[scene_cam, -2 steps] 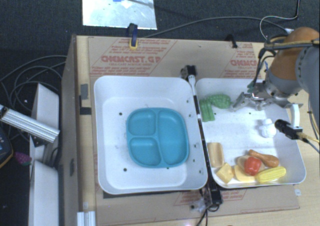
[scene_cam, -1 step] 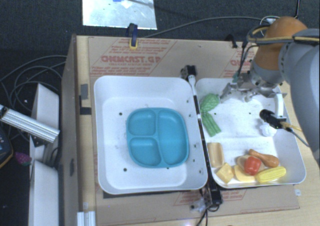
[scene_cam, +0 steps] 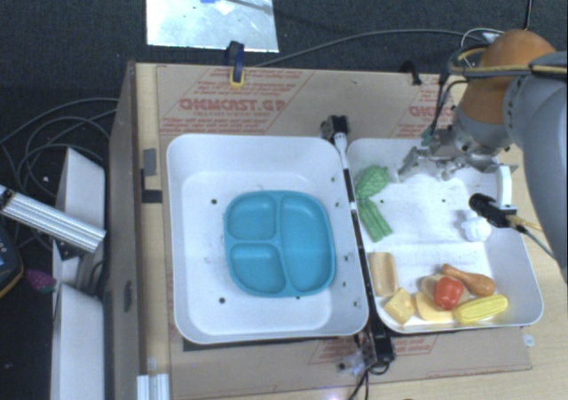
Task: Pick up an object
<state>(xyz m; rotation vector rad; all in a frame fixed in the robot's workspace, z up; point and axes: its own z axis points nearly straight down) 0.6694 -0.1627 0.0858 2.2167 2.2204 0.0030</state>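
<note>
Camera view, left to right: the left bin (scene_cam: 191, 239) holds a blue divided plate (scene_cam: 279, 242). The right bin (scene_cam: 524, 278) holds green vegetables (scene_cam: 373, 199), bread (scene_cam: 382, 272), cheese (scene_cam: 399, 306), tomato (scene_cam: 448, 291) and corn (scene_cam: 480, 308), all candidate targets. The gripper (scene_cam: 429, 161) hangs above the bin's far edge, empty; jaw state cannot be told.

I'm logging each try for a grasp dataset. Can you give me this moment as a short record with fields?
left bin: holds blue divided plate
right bin: toy foods
green items: by the divider
near corner: corn, tomato, carrot, cheese
gripper: over the right bin's far edge
object held: none visible
</note>
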